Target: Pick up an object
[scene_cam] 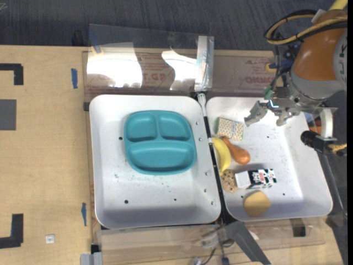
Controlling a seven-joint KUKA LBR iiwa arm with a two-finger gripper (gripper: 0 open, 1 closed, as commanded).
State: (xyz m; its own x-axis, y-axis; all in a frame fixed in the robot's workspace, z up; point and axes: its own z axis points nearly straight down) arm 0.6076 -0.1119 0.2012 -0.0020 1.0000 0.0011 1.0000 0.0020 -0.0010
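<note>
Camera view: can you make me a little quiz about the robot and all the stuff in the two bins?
1. True or false: the teal divided plate lies in the left bin.
2. Which thing touches the banana? A) the orange carrot B) the teal divided plate C) the round yellow thing
3. Fill in: the hand hangs open over the ____ bin.

Key: 1 true; 2 A; 3 right.
</note>
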